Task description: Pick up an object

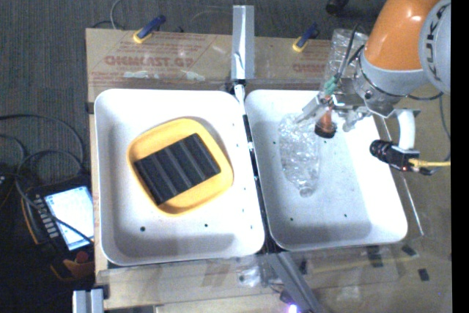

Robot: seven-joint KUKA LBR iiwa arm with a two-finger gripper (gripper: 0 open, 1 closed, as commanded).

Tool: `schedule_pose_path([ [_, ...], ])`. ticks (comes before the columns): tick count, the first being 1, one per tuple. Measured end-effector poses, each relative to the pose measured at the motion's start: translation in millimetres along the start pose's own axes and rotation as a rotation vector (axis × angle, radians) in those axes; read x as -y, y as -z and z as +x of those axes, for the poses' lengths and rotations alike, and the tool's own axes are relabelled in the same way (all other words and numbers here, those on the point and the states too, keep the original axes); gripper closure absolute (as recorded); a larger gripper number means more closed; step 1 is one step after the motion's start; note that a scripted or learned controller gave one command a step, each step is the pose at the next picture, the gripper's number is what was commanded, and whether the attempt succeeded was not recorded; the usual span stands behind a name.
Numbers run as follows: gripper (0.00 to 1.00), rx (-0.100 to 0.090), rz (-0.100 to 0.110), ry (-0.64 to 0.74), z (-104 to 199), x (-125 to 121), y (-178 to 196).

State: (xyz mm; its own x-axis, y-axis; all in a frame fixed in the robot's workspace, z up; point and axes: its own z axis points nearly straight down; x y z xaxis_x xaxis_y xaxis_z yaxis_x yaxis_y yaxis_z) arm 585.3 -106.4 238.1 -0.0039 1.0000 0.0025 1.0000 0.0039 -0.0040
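Crinkled clear plastic bottle; matt white bins; glossy yellow tray.

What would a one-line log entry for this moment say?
arm: over right bin | gripper: above clear plastic bottle | grasp: unconfirmed | left bin: yellow tray

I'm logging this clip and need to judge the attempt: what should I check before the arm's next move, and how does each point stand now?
1. Target in reach: a clear plastic bottle lies in the right bin. Ok.
2. Tool position: the tool sits over the bottle's upper end. Ok.
3. Grip: whether the tool has the bottle cannot be made out. Cannot tell.
4. Bottle's pose: lying on its side, lengthwise down the bin. Ok.
5. Neighbours: the yellow tray with a black ribbed insert sits in the left bin, apart from the bottle. Ok.
6. Bin wall: the bottle lies close to the divider between the bins; room there is uncertain. Cannot tell.
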Motion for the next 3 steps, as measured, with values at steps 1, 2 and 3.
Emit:
schedule_pose_path([
  [1,0.0,0.006,0.001,0.005,-61.4,-54.5,-88.4],
  [2,0.0,0.0,-0.016,0.1,-98.8,-86.1,-124.0],
  [3,0.0,-0.017,0.012,0.434,-108.0,-85.1,-142.3],
])
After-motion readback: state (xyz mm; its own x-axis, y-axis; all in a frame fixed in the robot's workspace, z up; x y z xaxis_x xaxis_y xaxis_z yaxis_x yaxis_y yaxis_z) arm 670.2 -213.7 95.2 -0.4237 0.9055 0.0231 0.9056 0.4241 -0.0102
